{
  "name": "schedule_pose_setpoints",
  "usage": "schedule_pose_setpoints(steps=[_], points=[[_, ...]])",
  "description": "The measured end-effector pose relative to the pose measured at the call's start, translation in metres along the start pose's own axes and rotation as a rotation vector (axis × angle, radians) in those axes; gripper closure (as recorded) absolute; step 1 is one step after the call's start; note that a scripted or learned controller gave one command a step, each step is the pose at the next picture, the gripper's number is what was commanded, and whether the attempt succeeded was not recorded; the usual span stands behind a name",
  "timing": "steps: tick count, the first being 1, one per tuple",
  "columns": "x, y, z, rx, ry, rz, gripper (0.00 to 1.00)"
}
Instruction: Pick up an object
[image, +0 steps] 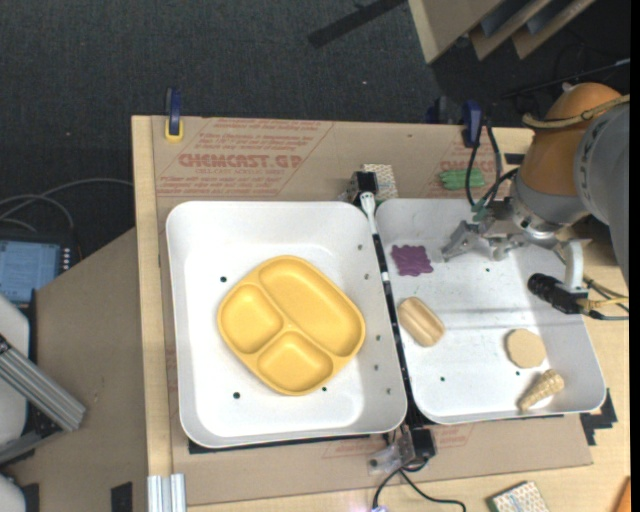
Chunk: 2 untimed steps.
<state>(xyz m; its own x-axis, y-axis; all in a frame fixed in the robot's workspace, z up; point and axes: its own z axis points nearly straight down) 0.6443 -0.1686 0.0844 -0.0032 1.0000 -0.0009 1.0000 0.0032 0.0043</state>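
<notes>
Gripper (483, 240), jaws apart over the right bin's (480, 400) far edge; nearest, the purple piece (411, 260) looks light, soft, best pinched across its flat middle

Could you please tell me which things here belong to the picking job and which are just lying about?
Job: gripper; purple piece; tan bread roll; round cookie; cone; yellow divided plate.
Lying about: blue clamp; green item.
</notes>
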Motion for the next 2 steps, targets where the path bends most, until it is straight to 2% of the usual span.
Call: schedule_pose_setpoints(steps=[1, 2], points=[[0.012, 0.011, -0.001, 0.000, 0.000, 0.001, 0.00], [0.041, 0.023, -0.001, 0.000, 0.000, 0.001, 0.00]])
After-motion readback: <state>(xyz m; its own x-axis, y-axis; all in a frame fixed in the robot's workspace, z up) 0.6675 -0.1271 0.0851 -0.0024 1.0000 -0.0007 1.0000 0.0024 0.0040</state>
